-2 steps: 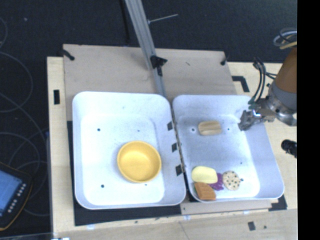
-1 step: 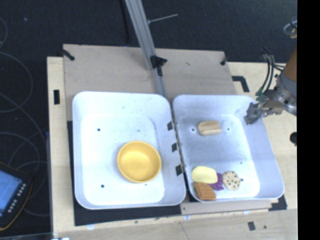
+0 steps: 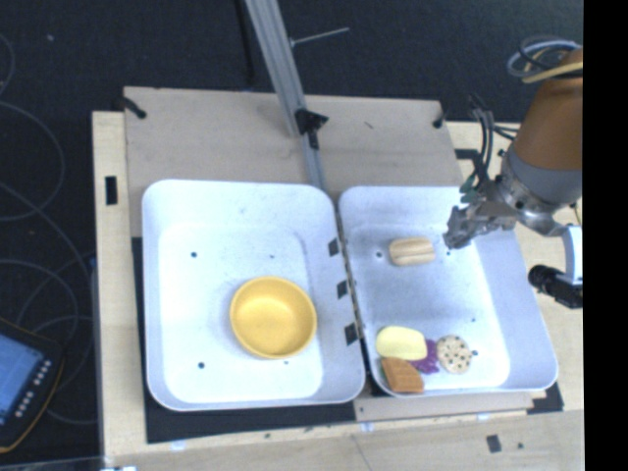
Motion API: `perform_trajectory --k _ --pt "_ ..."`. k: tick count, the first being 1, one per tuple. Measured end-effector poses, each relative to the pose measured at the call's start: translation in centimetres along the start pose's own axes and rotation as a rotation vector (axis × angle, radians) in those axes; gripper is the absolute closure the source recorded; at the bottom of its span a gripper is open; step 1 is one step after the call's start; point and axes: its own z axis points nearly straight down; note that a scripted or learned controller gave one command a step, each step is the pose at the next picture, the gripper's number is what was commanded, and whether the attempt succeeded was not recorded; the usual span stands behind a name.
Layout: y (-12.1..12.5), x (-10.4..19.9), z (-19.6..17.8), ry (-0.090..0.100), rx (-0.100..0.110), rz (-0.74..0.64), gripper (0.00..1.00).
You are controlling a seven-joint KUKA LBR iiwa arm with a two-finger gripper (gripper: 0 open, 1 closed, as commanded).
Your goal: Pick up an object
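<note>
So the bench (image 3: 392, 135) carries two bins; the right bin (image 3: 510, 292) has the claw (image 3: 459, 232) hovering just right of a tan bread roll (image 3: 411, 251). Looks like the approach step. Can't tell the claw's state. Next it needs to shift left and descend.

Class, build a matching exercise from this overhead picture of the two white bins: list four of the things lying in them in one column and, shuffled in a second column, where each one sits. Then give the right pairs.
Things
1. yellow bowl
2. tan bread roll
3. round speckled cookie
4. pale yellow lump

Places
A. right bin, near its far end, just left of the claw
B. right bin, near edge, right of the purple piece
C. left bin, alone, toward its near half
D. right bin, near edge, just above the brown wedge

Pairs: 1-C, 2-A, 3-B, 4-D
</note>
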Motion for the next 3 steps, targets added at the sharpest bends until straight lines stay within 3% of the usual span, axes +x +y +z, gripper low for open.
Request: perform_trajectory --k 2,3 --pt "-0.6 10.1 1.0 0.001 0.002 0.001 1.00" --pt "0.7 15.1 0.4 0.003 0.000 -0.001 1.00"
